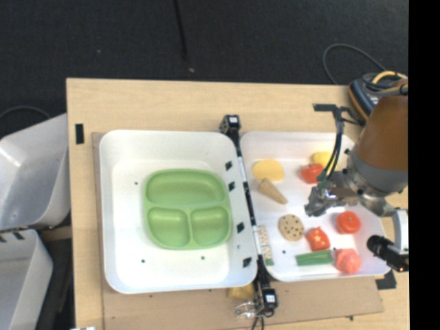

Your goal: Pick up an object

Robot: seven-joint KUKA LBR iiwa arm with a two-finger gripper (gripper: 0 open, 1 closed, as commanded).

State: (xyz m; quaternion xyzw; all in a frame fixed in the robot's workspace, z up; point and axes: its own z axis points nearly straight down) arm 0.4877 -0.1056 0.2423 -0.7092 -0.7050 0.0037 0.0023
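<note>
1. Nearest the camera, along the front of the right-hand shallow white bin (275,270), lay a green stick-shaped toy vegetable (313,258) with a pink-red rounded toy (348,260) touching its right end. Nothing there looked lifted.
2. Just behind them sat a small red block-like toy (317,238), a round tan cookie with dark chips (291,227) to its left, and a red tomato-like toy (348,222) to its right, all resting on the bin floor.
3. Over the middle of that bin hung the dark two-finger gripper (317,201), low between the cookie and the tomato-like toy. Whether its fingers were spread or closed could not be told, and no object was seen between them.
4. Farther back lay a tan cone-shaped toy (273,192), a yellow rounded toy (269,169), another red toy (310,174) and a small yellow piece (320,159).
5. The left white bin (117,253) held a green divided plate (187,207).
6. Judged from this, the pick was not yet done: every candidate object sat in the right bin, so a grasp and a lift remained.
</note>
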